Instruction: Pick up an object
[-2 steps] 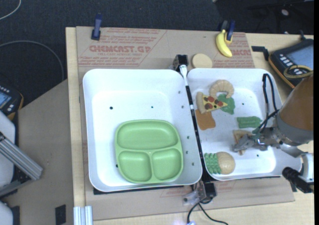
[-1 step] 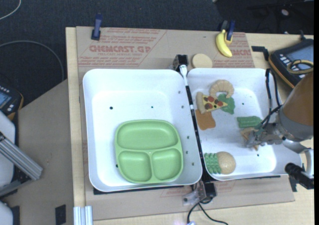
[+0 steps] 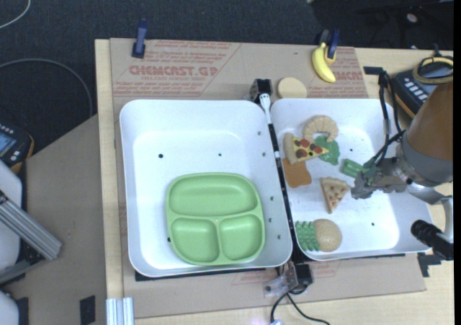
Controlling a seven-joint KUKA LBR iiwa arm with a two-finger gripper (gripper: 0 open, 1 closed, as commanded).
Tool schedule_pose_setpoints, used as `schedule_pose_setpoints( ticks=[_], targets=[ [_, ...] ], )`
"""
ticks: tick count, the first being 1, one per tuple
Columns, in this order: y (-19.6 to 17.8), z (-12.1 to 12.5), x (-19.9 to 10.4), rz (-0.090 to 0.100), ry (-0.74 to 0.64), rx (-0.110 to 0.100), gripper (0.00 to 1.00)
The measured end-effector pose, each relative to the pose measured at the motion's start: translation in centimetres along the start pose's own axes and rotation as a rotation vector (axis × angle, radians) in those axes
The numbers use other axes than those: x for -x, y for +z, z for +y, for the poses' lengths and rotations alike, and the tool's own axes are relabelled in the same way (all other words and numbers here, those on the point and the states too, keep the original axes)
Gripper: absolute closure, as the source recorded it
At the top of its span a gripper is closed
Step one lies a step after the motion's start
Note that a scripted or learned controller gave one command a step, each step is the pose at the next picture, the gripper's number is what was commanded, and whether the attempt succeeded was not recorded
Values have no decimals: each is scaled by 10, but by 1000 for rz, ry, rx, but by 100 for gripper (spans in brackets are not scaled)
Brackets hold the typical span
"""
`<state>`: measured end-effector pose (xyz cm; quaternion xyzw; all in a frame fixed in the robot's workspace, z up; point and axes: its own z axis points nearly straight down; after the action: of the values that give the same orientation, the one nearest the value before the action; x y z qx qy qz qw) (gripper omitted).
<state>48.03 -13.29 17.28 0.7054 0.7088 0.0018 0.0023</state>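
The right bin (image 3: 374, 226) holds several toy foods. A tan curved pastry (image 3: 320, 127) lies at the back, with a pizza slice (image 3: 305, 148) and a green leaf piece (image 3: 329, 151) just in front of it. An orange-brown slab (image 3: 297, 175) sits by the divider, a tan wedge (image 3: 333, 193) lies mid-bin, and a round bun with green ridged lettuce (image 3: 319, 235) rests at the front. My gripper (image 3: 362, 187) hangs low over the bin's middle, just right of the wedge. It is beside a small green piece (image 3: 351, 168).
The left bin (image 3: 144, 129) carries a green three-compartment tray (image 3: 215, 217). A yellow banana (image 3: 323, 64) and a round tan disc (image 3: 292, 88) lie on the board behind the bins. Cables (image 3: 385, 111) trail down across the right bin's back right part.
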Motion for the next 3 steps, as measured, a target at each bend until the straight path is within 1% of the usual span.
schedule_pose_setpoints(
  ticks=[1,2,3],
  targets=[
    [-13,78,-101,2,-8,2,100],
    [-22,74,-94,0,3,-2,100],
    [-123,46,-176,5,-6,5,100]
  ],
)
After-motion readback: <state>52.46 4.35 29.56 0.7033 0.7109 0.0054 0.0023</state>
